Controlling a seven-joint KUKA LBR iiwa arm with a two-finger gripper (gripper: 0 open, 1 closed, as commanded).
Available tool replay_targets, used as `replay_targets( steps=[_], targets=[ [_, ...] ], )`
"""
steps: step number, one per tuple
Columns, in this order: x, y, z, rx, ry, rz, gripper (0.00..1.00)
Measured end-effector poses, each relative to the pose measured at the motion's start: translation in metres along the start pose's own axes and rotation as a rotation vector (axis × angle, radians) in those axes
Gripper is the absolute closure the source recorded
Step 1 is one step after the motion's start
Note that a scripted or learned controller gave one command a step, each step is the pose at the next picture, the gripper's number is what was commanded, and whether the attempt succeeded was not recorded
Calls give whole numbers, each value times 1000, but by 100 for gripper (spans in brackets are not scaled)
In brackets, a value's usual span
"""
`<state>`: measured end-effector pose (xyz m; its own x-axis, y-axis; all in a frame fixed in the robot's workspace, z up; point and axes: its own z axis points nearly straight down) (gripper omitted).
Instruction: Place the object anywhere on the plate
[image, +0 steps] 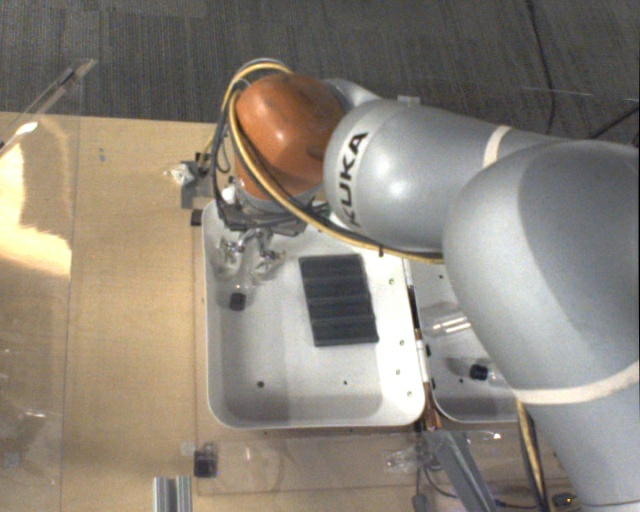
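Note:
A small black object (237, 299) lies on the floor of the left white bin (300, 405), near its left wall. My gripper (248, 258) hangs just above and slightly behind it, at the bin's back left corner. Its two pale fingers stand apart with nothing between them, so it is open. The plate (340, 299), a dark ribbed rectangle, lies flat in the middle of the same bin, to the right of the object and apart from it. The arm's orange band and grey links cover the bin's back edge.
The right bin (462, 408) is mostly hidden under the arm; a small dark piece (478, 372) and a shiny cylinder (450, 323) show in it. A small dark block (205, 461) sits on the wooden bench (110, 330) in front of the left bin.

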<state>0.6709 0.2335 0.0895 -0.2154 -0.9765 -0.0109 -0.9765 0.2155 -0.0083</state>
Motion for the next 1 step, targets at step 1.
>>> replay_targets(
  steps=[1],
  targets=[
    [8, 22, -78, -1, 1, -299, 100]
  ],
)
